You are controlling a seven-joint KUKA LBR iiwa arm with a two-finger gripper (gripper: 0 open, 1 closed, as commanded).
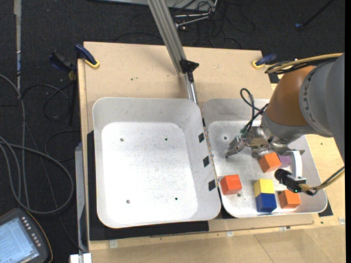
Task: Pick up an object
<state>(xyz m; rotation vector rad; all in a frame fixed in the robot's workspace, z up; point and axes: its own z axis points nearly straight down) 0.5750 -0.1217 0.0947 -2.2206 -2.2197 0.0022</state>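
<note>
1. Okay, your arm (307,100) comes in from the right edge, grey body with the orange band bulging over the right bin (219,130).
2. Wrist is angled down and toward the left bin (109,114), tool end low over the right bin's floor.
3. Gripper (235,147) sits near the middle of the right bin, just left of the nearest orange block (269,161); its metal fingers (232,149) point left and downward.
4. Fingers look slightly parted, nothing visible between them, so you're holding no object.
5. Cables loop off the wrist above the gripper, and a black piece hangs lower right over the bin.
6. Task objects all lie in the right bin: the orange block by the wrist, with a purple piece (285,160) touching its right side.
7. Another orange cube (231,183) lies near the bin's left wall, below the gripper.
8. Yellow block (264,187) and blue block (266,202) touch each other at the bin's front edge; a third orange block (289,199) is just right of them.
</note>
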